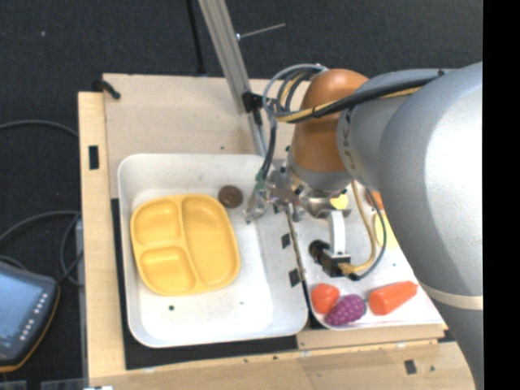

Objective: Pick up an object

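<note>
Two white bins sit on the bench: left bin (138, 315) holds a yellow tray (185, 244) and brown disc (231, 196). Gripper (260, 203) hovers beside the disc; its opening cannot be determined.

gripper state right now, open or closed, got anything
Gripper: cannot be told; it sits low over the left bin beside the small brown disc, with nothing seen held.
</note>
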Motion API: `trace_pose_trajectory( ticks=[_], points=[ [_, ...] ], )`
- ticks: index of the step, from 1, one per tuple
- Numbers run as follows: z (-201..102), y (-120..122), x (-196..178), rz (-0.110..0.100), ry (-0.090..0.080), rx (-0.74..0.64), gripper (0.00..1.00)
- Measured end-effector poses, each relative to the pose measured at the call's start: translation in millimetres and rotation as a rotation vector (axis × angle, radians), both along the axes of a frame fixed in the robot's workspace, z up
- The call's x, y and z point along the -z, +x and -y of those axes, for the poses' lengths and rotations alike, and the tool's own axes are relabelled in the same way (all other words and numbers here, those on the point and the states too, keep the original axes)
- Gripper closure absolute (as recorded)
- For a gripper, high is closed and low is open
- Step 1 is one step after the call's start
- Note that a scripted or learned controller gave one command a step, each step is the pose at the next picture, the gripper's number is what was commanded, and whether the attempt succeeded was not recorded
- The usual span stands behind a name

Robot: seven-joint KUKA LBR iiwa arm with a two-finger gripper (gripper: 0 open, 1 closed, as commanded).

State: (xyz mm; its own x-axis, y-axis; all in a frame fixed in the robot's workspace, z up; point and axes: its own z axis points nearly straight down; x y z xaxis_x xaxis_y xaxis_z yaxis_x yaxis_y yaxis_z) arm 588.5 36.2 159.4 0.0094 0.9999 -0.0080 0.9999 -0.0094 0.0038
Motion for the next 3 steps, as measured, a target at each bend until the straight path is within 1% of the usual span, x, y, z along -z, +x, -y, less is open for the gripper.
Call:
trace_pose_trajectory(
  ticks=[1,3],
  points=[
    [12.8,-0.1,0.8,0.001,-0.024,0.009,1.00],
    [12.4,-0.1,0.6,0.003,-0.022,0.014,1.00]
  ],
)
